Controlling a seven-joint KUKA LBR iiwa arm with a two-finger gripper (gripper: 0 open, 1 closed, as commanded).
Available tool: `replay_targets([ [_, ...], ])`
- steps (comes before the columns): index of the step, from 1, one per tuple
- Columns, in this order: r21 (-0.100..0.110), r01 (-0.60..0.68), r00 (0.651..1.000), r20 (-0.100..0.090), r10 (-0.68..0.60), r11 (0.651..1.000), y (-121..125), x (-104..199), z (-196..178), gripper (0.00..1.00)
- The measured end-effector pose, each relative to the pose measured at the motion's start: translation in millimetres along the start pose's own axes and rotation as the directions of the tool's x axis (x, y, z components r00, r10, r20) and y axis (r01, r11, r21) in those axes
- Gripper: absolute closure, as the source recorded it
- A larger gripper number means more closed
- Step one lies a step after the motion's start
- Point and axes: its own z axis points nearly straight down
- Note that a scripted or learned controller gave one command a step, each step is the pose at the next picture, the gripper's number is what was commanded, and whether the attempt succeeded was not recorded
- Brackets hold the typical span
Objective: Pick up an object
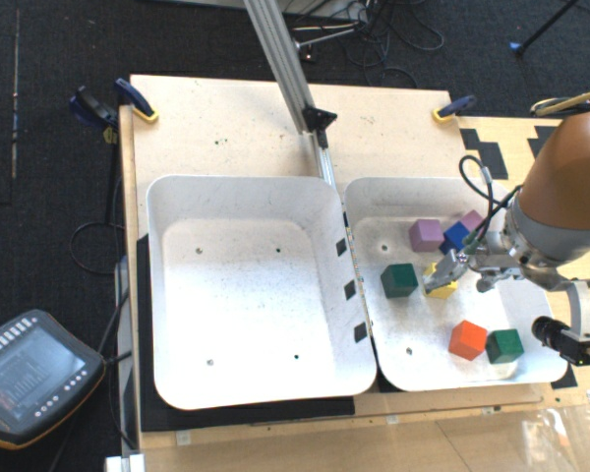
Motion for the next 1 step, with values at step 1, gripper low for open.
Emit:
replay_targets([
  [1, 0.002, 0.0, 1.0, -0.001, 0.0, 1.0, -0.3, 3.7, 64.0, 0.0],
])
